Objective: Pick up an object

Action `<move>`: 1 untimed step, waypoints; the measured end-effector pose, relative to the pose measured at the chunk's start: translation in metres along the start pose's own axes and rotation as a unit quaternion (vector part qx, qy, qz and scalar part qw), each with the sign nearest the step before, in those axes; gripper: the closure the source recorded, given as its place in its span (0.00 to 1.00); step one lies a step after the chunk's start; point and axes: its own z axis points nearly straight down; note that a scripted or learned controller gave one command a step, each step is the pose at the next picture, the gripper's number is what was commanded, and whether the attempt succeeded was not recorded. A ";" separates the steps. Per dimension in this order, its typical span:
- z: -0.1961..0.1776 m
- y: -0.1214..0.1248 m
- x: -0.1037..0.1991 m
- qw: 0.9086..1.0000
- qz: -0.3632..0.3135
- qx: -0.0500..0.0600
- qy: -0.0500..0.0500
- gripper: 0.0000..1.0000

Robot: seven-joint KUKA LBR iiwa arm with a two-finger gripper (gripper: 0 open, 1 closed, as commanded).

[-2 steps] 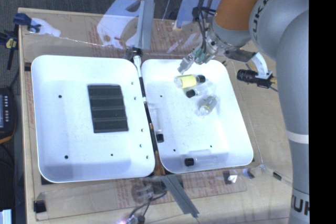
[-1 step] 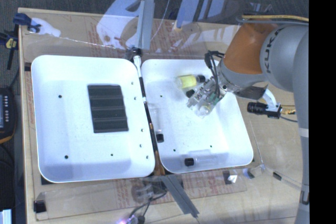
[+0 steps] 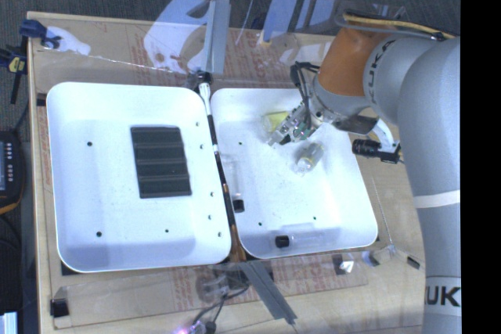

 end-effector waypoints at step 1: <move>0.002 -0.002 0.003 1.000 0.000 0.004 0.007 0.00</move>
